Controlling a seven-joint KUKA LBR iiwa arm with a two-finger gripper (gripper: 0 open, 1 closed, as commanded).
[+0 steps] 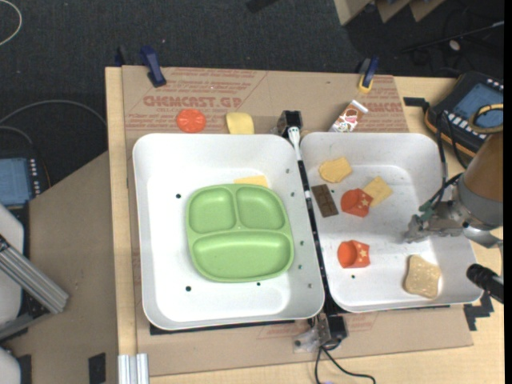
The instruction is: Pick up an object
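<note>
Beige bread slice lies just below gripper.

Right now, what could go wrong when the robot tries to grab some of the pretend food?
The gripper sits low by the right bin's right wall, so it might bump the wall as it moves. The tan bread piece lies close beneath it, near the bin's corner, and could get shoved there instead of picked. The two red pieces are small and might slip away from the fingers.
</note>
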